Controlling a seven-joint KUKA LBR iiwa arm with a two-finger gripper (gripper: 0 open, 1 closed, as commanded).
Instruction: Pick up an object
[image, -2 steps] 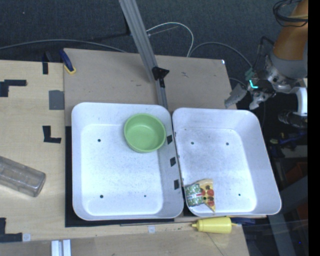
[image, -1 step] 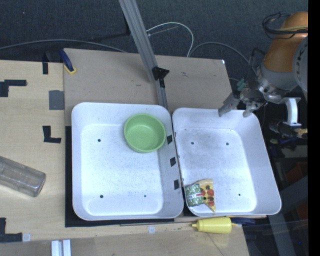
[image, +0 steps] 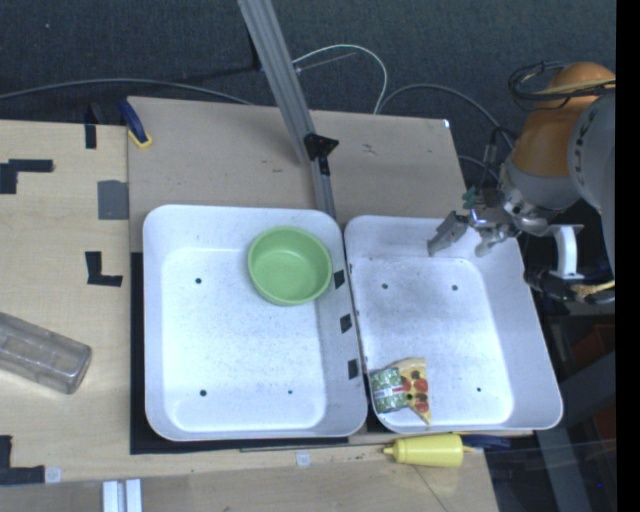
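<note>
dark carpet-like floor (image: 430, 40) runs behind a tan bench (image: 220, 150) that carries two shallow white bins side by side. from the overhead camera i see the left bin (image: 170, 330) holding a green bowl (image: 289, 264), upright, in its upper right part near the shared wall. right bin (image: 500, 340) holds a small crumpled packet (image: 401, 387) with green, red and yellow print, lying flat in the lower left corner, close against the wall by the divider. yellow squeeze bottle (image: 432, 450) lies on its side outside the bins, just below the right bin's front rim, nozzle pointing left. clear plastic container (image: 40, 352) lies on its side on the bench far left, well apart from the bins. blue and yellow clamp (image: 135, 124) sits at the bench's upper left corner. grey metal pole (image: 290, 95) slants down from the top to the gap between the bins. white cables (image: 350, 60) loop on the floor behind. the arm (image: 560, 130) comes in from the right, orange band showing above the wrist. gripper (image: 462, 238) hangs over the right bin's upper rim, its two fingers spread apart with nothing between them, one finger (image: 443, 235) pointing down-left over the bin's top edge. packet is well apart from the gripper, at the opposite end of that bin.
</note>
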